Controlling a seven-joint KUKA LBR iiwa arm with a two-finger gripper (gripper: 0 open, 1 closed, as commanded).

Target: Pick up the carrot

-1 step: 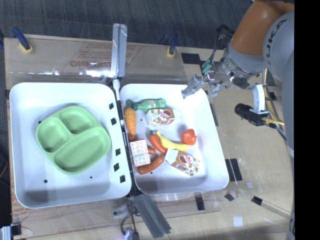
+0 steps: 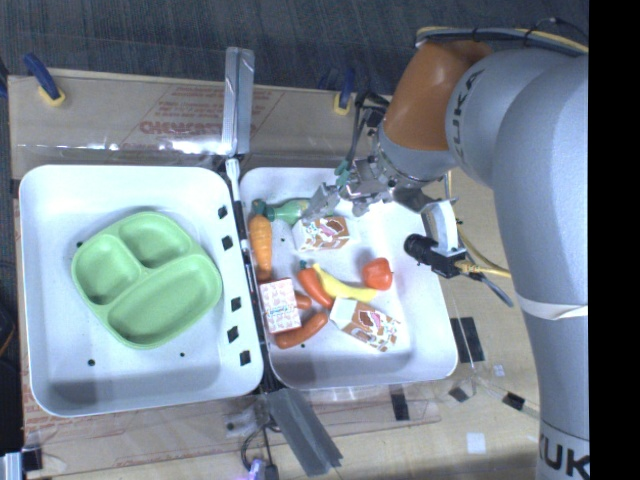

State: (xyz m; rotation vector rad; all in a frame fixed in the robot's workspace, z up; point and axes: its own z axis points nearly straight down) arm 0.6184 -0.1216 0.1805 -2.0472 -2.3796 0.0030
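Note:
The carrot (image 2: 260,246) is orange with a green top and lies lengthwise along the left wall of the right bin (image 2: 430,353). My gripper (image 2: 340,200) hovers over the back of that bin, to the right of the carrot and a little behind it. It is open, with nothing between its fingers. Just under it lies a white snack packet (image 2: 325,233). The carrot is apart from the gripper and in full view.
A green vegetable (image 2: 288,209) lies by the carrot's top. A banana (image 2: 345,285), a red pepper (image 2: 377,272), a sausage (image 2: 300,330), a small carton (image 2: 279,304) and another packet (image 2: 366,326) crowd the right bin. The left bin (image 2: 50,368) holds a green divided plate (image 2: 148,276).

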